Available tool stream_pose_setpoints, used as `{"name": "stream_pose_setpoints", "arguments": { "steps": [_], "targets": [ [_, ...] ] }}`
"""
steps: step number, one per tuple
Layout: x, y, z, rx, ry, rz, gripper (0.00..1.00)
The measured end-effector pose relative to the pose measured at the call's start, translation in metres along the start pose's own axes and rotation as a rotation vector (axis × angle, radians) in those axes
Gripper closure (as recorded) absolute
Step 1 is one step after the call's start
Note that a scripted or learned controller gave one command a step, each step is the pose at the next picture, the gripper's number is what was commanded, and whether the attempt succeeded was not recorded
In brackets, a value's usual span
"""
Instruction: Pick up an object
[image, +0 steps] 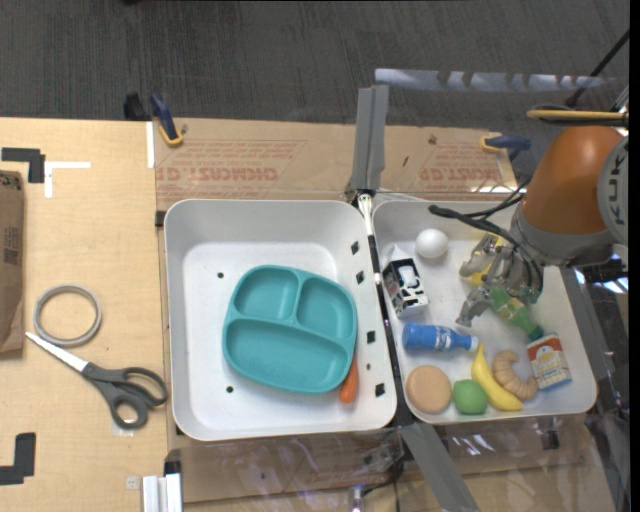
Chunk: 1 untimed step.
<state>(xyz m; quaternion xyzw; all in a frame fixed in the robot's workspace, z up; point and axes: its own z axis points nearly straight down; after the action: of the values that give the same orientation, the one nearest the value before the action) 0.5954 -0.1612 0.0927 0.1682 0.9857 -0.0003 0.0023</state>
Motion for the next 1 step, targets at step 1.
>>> {"name": "stream_pose_setpoints", "arguments": {
  "steps": [1],
  "targets": [
    [0.0391,-0.0730,-0.0002,0.000,0.001,0.029,0.00]
  ]
}}
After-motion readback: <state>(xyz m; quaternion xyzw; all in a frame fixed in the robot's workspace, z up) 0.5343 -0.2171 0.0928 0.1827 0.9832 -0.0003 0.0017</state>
